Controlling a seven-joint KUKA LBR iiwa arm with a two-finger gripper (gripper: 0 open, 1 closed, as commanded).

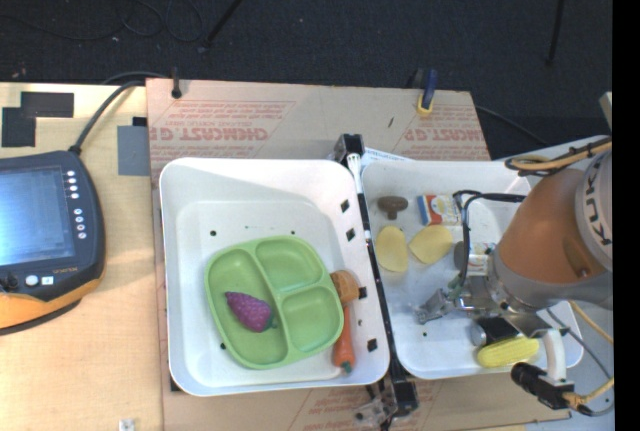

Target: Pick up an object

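My gripper [436,307] hangs low over the floor of the right bin [420,354], reaching in from the right under the orange wrist band. Just above it lie two pale yellow slices [392,248] [432,243]. A yellow corn cob [508,351] lies at the bin's front right, beside the wrist. A small brown piece [392,206] and a white carton with red and blue print [437,210] sit at the bin's back. Nothing shows held in the gripper.
The left bin [190,219] holds a green divided plate [290,264] with a purple piece [250,310] in its front compartment. An orange carrot [345,314] lies against that bin's right wall. A tablet-like pendant [45,229] rests on the bench at far left.
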